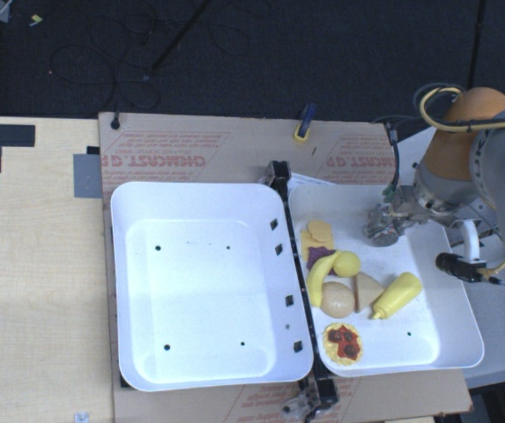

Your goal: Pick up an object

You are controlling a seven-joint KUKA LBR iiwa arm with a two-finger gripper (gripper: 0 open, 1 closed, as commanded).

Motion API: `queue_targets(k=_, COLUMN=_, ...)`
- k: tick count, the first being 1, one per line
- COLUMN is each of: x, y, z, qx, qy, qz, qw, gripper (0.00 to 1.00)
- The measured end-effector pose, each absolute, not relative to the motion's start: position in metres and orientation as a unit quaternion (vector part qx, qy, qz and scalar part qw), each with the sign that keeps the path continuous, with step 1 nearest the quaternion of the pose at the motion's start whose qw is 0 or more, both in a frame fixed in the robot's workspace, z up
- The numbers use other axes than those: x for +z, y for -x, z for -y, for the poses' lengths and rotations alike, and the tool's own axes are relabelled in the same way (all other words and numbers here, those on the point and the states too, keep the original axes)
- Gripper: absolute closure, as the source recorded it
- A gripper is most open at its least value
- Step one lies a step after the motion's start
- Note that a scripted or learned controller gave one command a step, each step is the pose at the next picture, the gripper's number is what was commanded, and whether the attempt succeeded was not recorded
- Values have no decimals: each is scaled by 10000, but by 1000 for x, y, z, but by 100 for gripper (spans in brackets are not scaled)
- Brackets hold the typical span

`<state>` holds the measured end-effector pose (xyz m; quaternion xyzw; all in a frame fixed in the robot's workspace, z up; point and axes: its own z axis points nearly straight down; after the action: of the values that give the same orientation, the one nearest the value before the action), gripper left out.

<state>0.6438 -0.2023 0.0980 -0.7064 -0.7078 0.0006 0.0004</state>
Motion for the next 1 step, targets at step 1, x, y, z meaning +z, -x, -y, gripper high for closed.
queue_targets(k=1, x=99, y=-642, z=145, qx=8, qy=7060, qz=7082, qw=23, gripper=100)
